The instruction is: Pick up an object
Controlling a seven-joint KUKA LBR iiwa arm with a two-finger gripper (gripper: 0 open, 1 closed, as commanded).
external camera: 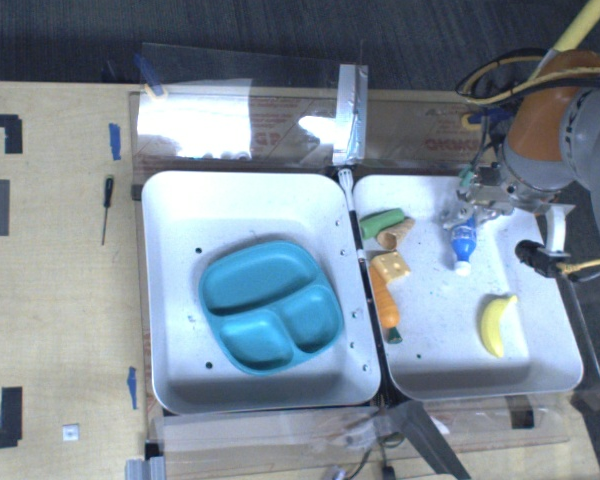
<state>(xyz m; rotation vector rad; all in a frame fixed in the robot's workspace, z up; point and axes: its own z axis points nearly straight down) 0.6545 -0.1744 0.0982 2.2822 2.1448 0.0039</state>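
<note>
The right bin holds several small items. A yellow banana lies near its right front. Along its left wall sit a green piece, a tan piece, a yellow block and an orange carrot. A small blue and white bottle lies near the bin's back. My gripper is right over the bottle's upper end, and from this view I cannot tell whether it has contact with it. The grey arm with its orange band reaches in from the upper right.
The left bin holds a blue divided plate. A clear plastic sheet stands behind the bins. A thin screwdriver lies on the wooden bench to the left. Cables loop by the arm.
</note>
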